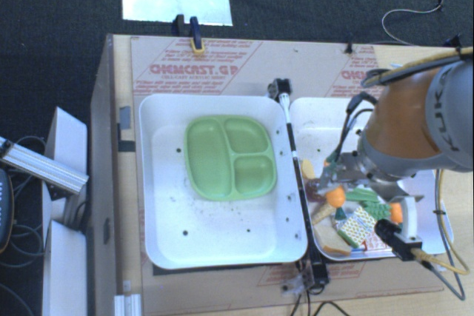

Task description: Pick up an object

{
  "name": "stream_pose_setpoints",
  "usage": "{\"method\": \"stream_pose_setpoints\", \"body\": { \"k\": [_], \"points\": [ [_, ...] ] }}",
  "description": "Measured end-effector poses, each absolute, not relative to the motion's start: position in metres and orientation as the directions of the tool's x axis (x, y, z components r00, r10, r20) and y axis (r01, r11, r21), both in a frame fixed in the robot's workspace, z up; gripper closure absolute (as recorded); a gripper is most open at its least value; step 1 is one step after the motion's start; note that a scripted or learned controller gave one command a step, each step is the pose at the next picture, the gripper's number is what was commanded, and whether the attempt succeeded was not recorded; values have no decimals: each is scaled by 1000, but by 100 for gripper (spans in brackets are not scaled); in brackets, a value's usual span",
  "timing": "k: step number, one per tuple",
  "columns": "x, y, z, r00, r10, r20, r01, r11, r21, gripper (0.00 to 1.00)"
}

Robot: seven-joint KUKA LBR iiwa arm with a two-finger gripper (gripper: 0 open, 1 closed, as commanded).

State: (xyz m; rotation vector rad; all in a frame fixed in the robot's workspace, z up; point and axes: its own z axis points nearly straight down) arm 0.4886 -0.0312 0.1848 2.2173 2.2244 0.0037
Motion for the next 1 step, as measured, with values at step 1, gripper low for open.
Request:
{"method": "stream_pose_setpoints", "body": {
  "k": [1],
  "points": [
    [487, 53, 239, -5, 1000, 2, 1000, 5, 3, 100]
  ]
}}
